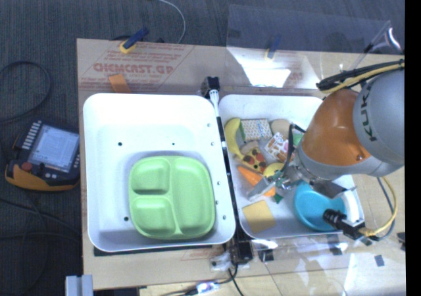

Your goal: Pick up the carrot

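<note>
The carrot (248,174) is a small orange piece lying in the right bin (289,232), just below the banana and among other toy foods. My gripper (273,186) hangs low over the bin under the arm's orange band, right beside the carrot's lower right end. The wrist shadows the spot where they meet, so I cannot make out whether anything is between them.
A yellow banana (231,135), a white-green box (255,129) and several small foods crowd the right bin's upper half. A yellow block (258,215) and a blue bowl (314,208) lie lower. The left bin (105,130) holds a green divided plate (172,196).
</note>
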Controlling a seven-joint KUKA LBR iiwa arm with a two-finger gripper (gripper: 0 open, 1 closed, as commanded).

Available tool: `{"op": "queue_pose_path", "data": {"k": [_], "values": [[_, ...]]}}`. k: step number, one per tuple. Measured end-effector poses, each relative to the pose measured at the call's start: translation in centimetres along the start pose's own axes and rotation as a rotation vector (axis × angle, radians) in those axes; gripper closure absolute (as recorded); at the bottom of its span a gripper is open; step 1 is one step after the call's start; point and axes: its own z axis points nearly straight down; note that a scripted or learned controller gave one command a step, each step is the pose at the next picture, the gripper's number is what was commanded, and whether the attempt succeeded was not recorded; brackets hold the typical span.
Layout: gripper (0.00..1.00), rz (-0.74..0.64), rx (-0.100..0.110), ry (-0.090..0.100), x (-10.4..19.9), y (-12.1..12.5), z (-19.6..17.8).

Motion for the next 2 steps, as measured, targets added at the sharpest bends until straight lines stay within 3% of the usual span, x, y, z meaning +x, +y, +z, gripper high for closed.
{"op": "queue_pose_path", "data": {"k": [1,2], "values": [[1.00,0.001,-0.006,-0.003,-0.1,0.2,-1.1],[1.00,0.186,0.008,0.002,7.4,3.0,-9.4]]}}
